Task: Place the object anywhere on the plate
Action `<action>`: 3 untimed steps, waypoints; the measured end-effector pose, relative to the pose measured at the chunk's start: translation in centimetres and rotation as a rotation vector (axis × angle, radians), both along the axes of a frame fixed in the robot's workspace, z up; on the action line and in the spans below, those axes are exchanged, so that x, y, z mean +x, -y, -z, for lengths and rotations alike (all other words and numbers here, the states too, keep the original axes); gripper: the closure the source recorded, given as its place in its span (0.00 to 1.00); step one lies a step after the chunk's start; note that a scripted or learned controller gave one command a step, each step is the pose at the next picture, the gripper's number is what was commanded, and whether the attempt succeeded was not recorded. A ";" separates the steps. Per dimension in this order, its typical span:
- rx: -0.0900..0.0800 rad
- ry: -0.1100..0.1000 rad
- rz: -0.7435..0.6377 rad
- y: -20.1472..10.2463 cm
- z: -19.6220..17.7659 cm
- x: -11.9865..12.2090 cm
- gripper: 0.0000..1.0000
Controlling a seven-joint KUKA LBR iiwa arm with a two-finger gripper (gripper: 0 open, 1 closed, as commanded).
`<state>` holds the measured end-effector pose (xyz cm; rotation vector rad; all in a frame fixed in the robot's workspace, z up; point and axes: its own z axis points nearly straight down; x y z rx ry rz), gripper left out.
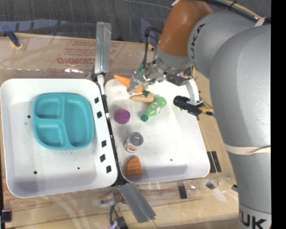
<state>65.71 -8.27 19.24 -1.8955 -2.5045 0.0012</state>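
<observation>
Reaching in from the right and hovering with the gripper (139,79) over the far part of the right bin (193,149), right beside an orange carrot (122,80) lying near that bin's far left corner, seemingly touching its near end. Impossible telling whether gripping the carrot or standing open. Showing a paler carrot (142,98) just in front of the gripper, with a green bottle (153,108) lying tilted just beside it. Showing a purple ball (122,116), a small can (133,141) and an orange waffle piece (133,167) nearer the bin's left wall. Resting well apart in the left bin (14,175), a teal divided plate (64,119), carrying nothing.
</observation>
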 end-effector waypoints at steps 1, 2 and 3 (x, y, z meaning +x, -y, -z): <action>0.002 -0.003 -0.156 -8.2 0.1 -7.7 1.00; 0.001 -0.001 -0.170 -15.5 0.1 -3.3 1.00; 0.000 -0.001 -0.168 -15.3 0.1 -3.3 0.00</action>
